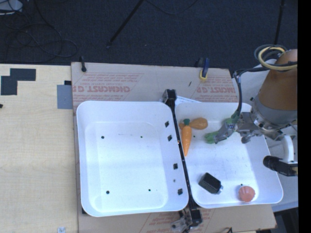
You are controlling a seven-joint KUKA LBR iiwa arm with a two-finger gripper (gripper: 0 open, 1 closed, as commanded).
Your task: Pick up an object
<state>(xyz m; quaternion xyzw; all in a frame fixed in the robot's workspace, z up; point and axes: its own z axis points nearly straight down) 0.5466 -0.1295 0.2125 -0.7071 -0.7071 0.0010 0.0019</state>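
Tool (pixel 224 133): right-centre of frame, over the right bin (pixel 265 198), touching a green object (pixel 210 138); grip state cannot be told.
Carrot (pixel 186 139): bin's upper left, beside orange piece (pixel 198 124).
Black block (pixel 210 183), pink ball (pixel 246 193): bin's lower part.

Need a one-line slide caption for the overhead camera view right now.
KUKA gripper low in the right bin at a green object, near carrot, orange piece, black block and pink ball.
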